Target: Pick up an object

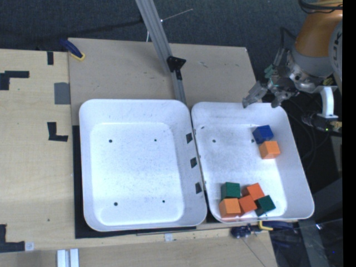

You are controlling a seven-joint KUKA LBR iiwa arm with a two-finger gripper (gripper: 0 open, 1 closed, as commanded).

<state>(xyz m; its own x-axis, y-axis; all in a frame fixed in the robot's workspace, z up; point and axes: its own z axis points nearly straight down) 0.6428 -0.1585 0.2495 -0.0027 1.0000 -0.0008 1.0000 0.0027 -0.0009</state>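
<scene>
Crowded blocks (245, 199) at the right bin's (207, 149) near edge could foil me; my gripper (260, 97), fingers spread and holding nothing, hangs over its far rim.

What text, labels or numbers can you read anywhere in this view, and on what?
None: no readable words, numbers or brand marks.
The blocks in the right bin have plain faces.
The black tape pieces on the bench form shapes, not letters.
The dark spots in the left bin are dots, not print.
The arm and tool bear no legible label.
</scene>
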